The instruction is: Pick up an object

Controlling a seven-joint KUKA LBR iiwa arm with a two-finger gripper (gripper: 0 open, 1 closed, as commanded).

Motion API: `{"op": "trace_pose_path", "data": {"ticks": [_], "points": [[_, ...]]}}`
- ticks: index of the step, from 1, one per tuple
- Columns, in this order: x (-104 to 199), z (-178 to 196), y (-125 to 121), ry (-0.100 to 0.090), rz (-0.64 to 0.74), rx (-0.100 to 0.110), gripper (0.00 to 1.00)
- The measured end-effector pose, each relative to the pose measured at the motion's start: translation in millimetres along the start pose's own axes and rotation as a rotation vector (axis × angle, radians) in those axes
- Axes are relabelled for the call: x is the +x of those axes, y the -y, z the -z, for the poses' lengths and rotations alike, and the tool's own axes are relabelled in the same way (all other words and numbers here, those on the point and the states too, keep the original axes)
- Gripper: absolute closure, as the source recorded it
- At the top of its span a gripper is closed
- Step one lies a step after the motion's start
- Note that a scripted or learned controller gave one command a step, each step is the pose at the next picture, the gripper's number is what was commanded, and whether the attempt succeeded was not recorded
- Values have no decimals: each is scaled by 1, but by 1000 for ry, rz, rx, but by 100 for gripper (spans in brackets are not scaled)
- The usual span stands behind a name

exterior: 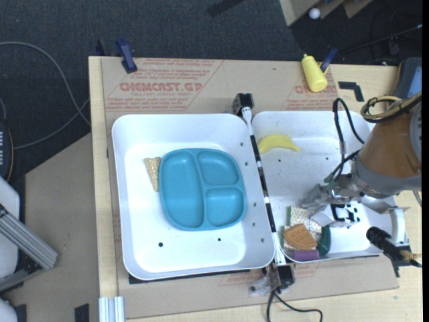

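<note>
In the right bin [303, 121], a yellow banana [278, 143] lies near the far left corner. A cluster sits in the near left corner: a green-and-white packet [296, 215], a brown bread-like piece [299, 236], a purple item [303, 253] and a dark green item [324, 241]. My gripper [322, 200] hangs low over the near half of this bin, just above and right of the cluster. Nothing can be seen held in it. The arm's grey body [392, 156] covers the bin's right side.
The left bin [127, 200] holds a blue divided plate [202, 188] with a tan cracker wedge [153, 170] beside its left edge. A yellow bottle [313, 73] and a blue clamp [125, 56] rest on the bench behind the bins. Black cables [343, 129] loop over the right bin.
</note>
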State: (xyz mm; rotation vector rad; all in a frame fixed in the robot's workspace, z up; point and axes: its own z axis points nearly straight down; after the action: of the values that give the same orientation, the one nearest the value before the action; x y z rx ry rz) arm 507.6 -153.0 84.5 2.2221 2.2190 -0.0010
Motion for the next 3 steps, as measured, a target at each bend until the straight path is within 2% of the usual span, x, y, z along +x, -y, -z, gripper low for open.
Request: {"op": "trace_pose_path", "data": {"ticks": [1,2,3], "points": [[1,10,-1,-1,0,-2,100],[1,10,-1,-1,0,-2,0],[1,19,-1,-1,-1,-4,100]]}}
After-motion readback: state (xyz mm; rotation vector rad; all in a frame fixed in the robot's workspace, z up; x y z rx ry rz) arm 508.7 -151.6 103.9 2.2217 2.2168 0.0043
